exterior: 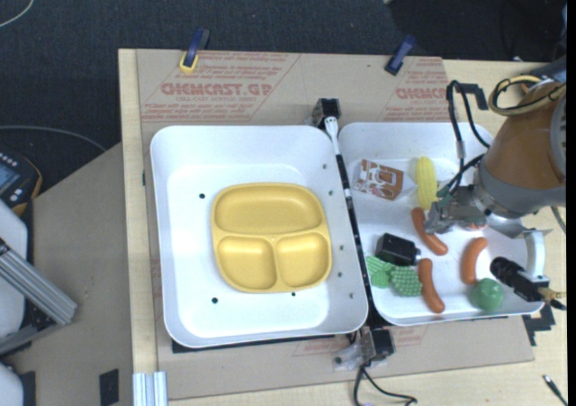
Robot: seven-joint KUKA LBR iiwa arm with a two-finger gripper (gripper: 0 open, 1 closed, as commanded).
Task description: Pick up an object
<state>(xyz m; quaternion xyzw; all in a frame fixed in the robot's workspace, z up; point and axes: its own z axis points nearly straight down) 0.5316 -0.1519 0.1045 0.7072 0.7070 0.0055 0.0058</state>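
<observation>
1. Right bin (396, 148), near edge: a round green item (487, 293) lies by the near right corner. The lower sausage (431, 287) lies lengthwise just left of it.
2. Touching the lower sausage on its left is a bumpy dark-green piece (407, 282), with a paler green piece (379, 271) beside that, against the bin's left wall.
3. Middle of the right bin: a black block (396, 248) sits just behind the green pieces. The right sausage (472, 261) lies well to its right.
4. The upper sausage (428, 230) lies tilted between the black block and the gripper (447, 213), which is low over the bin, just beside that sausage's far end. Whether the gripper is spread or pressed together cannot be told; nothing is seen held.
5. Far part of the right bin: a yellow corn cob (425, 181) lies just behind the gripper, and a snack packet (379, 179) lies left of it.
6. Left bin (180, 215): a yellow divided plate (270, 238) rests flat at centre.
</observation>
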